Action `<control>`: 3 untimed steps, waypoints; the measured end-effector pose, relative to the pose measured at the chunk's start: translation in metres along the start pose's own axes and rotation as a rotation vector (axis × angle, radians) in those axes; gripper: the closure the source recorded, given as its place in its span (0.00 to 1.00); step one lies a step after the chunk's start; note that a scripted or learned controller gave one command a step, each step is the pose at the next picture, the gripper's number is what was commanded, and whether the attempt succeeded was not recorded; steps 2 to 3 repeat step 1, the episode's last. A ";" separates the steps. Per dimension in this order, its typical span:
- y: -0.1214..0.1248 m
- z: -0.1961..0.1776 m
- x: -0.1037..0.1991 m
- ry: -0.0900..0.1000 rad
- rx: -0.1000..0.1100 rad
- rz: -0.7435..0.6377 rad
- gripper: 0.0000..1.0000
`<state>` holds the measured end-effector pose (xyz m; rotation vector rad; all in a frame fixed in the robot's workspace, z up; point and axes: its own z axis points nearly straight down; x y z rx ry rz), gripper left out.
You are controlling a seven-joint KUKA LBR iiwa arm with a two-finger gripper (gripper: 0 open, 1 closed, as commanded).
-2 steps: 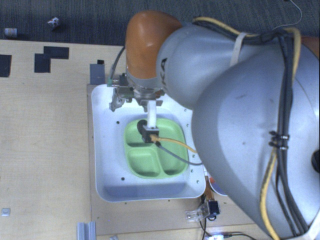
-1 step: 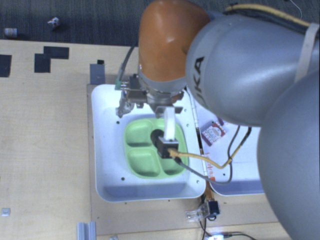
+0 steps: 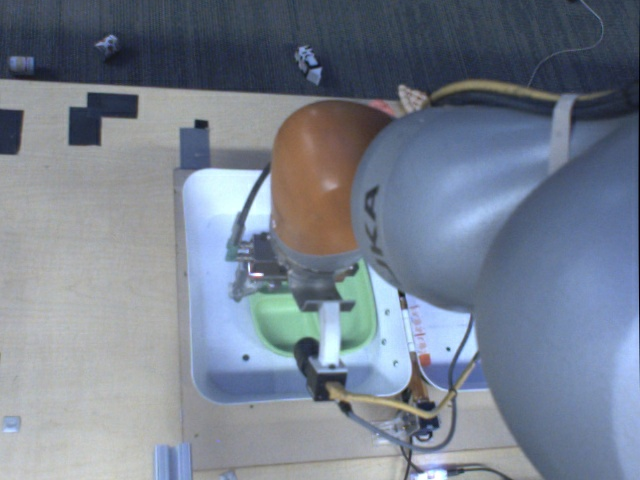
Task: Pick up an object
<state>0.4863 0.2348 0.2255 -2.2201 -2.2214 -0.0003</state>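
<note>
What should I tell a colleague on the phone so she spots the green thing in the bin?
Find the white bin under the arm's orange band. In it, below the wrist, lies a light green object, partly covered by the arm. It is the one green thing there.

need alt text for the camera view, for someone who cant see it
A large grey robot arm with an orange band reaches in from the right and hangs low over a green object lying in a shallow white bin. The bin sits on a pale wooden bench, with small scraps on the dark floor beyond.
</note>
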 end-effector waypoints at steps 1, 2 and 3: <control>0.007 0.136 -0.014 0.005 -0.009 -0.001 0.00; 0.007 0.136 -0.014 0.005 -0.009 -0.001 0.00; 0.007 0.136 -0.014 0.005 -0.009 -0.001 0.00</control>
